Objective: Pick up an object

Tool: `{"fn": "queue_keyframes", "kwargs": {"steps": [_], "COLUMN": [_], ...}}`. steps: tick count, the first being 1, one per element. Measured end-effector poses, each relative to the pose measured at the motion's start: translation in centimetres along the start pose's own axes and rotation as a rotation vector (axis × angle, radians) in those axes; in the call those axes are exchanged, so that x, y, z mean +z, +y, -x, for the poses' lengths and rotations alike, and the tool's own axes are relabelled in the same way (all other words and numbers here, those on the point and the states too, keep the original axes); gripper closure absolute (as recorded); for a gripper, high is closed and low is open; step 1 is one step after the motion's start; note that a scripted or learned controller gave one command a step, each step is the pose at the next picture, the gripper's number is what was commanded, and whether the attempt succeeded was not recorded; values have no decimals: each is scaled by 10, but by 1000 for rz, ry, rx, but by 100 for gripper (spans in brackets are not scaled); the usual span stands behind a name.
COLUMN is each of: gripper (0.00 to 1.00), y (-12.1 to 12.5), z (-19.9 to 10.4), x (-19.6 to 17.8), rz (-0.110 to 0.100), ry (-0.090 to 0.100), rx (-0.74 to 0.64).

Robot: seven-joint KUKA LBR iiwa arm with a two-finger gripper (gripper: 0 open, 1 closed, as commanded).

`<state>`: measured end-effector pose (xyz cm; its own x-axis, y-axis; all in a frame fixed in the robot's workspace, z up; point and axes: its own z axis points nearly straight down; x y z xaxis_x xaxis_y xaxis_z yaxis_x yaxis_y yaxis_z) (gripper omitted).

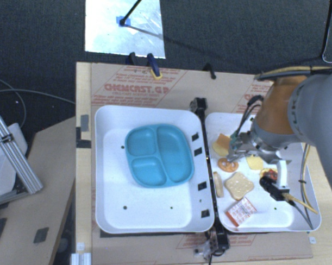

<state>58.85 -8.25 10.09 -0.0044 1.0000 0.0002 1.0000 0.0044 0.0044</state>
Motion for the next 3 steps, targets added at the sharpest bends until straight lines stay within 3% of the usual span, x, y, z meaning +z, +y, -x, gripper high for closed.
{"fn": "queue_keyframes", "kwargs": {"steps": [1,2,3], "gripper": [100,0,100], "y": [32,29,30], "z": [-140,-130,-131], "x": [-89,-84,-95], "rz": [8,-3,0], "ry": [5,0,1], "rx": [-11,2,-3]}}
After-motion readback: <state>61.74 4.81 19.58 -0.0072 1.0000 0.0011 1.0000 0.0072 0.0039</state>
